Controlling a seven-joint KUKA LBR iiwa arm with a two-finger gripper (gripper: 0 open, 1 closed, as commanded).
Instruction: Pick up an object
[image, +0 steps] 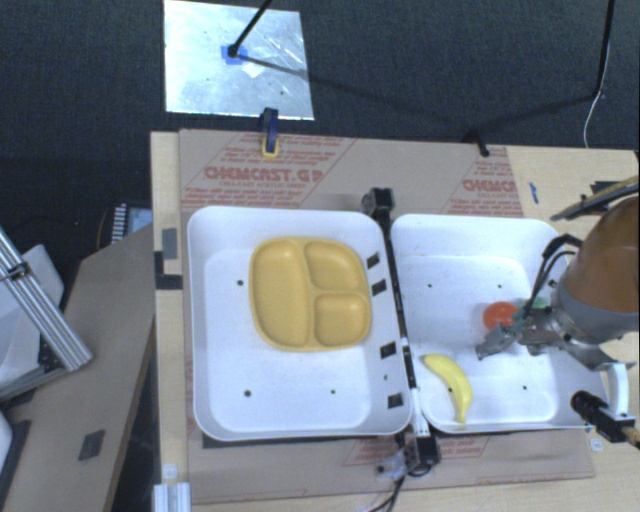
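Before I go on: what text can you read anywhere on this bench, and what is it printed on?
"CHEMCAST GP": red print on the brown board behind the left bin.
A second red print on the board behind the right bin is angled and too blurred to read.
No other text is legible.

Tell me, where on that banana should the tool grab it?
Probably across the middle of the banana, coming straight down. It lies flat in the right bin, curved, near the front wall; closing across its narrow width suits that pose better than along its length.

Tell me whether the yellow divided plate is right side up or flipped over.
Right side up. The yellow three-compartment plastic plate lies flat in the left white bin, its hollows facing upward with raised dividers between them.
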